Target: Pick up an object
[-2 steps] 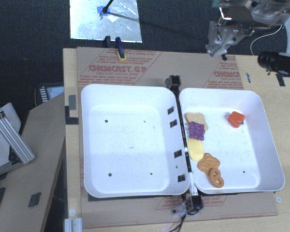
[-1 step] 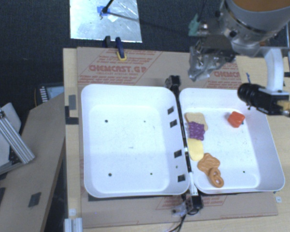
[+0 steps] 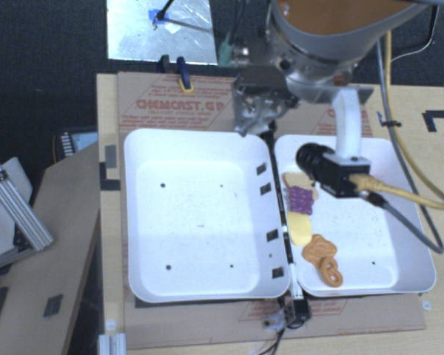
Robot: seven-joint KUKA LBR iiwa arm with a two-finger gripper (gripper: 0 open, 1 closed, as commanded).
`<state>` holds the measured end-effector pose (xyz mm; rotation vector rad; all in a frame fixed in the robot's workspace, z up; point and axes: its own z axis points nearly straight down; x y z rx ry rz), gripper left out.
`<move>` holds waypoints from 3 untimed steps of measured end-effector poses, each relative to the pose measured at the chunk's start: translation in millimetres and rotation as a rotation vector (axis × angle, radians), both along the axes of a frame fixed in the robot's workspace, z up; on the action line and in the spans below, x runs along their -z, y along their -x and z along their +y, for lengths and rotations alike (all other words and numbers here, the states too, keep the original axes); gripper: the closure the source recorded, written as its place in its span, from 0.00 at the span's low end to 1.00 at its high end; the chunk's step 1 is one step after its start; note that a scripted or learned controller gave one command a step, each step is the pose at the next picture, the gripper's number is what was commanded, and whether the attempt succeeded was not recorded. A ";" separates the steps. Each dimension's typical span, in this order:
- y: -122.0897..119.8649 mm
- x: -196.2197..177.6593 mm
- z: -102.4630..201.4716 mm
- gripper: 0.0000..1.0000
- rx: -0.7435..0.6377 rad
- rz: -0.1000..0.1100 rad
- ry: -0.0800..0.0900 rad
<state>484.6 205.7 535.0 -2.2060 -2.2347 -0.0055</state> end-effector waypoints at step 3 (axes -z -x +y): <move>-32.5 0.1 30.0 1.00 0.004 0.002 0.002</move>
